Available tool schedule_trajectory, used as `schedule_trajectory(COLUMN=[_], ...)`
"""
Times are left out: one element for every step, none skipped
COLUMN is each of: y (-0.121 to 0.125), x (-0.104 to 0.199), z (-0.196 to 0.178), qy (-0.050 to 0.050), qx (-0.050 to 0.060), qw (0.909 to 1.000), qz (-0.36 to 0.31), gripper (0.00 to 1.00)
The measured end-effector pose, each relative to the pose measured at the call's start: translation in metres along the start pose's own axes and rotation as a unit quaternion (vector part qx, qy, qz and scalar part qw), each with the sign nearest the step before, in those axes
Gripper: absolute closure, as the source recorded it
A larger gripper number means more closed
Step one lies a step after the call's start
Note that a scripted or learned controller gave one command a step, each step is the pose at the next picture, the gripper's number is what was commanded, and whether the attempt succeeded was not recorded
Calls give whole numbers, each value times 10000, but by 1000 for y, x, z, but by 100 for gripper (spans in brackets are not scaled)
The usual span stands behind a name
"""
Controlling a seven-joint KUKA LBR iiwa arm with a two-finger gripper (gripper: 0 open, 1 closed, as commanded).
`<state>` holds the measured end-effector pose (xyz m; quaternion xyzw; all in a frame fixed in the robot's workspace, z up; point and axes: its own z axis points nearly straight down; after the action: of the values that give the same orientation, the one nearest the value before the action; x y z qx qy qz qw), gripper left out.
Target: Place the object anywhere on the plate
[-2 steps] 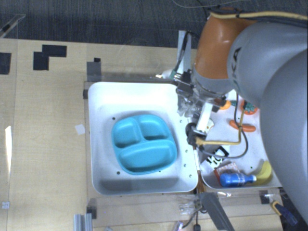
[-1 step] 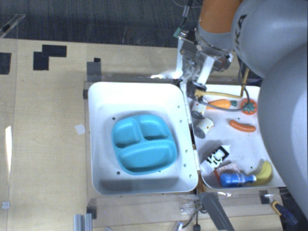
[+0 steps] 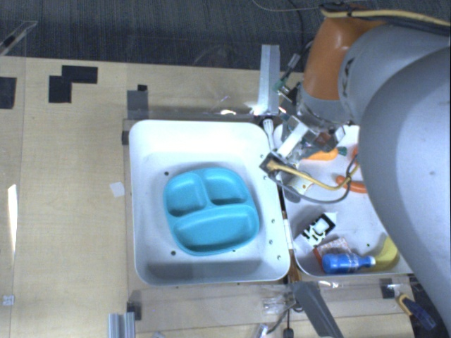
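A grey KUKA robot arm (image 3: pixel 405 125) with an orange band (image 3: pixel 330 56) reaches in from the right of the frame, its two-finger gripper (image 3: pixel 304 138) poised over the upper part of the divide between two shallow white bins on a pale wooden bench (image 3: pixel 63 210). The wrist hides the tool's tip, so it cannot be told whether the gripper is open or closed, or whether it has hold of anything.

A sky-blue plastic plate with three compartments (image 3: pixel 210 210) lies flat in the middle of the left white bin (image 3: pixel 148 189), at the centre of the frame.

The loose items all lie in the right white bin (image 3: pixel 356 220), partly under the arm. A small blue bottle (image 3: pixel 345 263) lies on its side at the lower edge of that bin, touching a curved yellow banana-shaped piece (image 3: pixel 386 253) to its right. A crinkled reddish-brown packet (image 3: pixel 337 245) sits just above the bottle, and a black-and-white patterned block (image 3: pixel 319 227) lies a little up and to the left of it. An orange carrot-like piece (image 3: pixel 325 156) shows just below the gripper. Which of these is the object to be placed cannot be told.
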<state>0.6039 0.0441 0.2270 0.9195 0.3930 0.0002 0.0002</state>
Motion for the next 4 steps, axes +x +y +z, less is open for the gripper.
schedule_trajectory(y=[-25,4,-93,-126], x=[-57,22,-31,-37], z=[43,42,43,43], qy=[1,9,6,4], qx=[7,-6,4,7], qw=[9934,10000,9949,10000], qz=[1149,-28,-1011,-58], gripper=[100,100,100,100])
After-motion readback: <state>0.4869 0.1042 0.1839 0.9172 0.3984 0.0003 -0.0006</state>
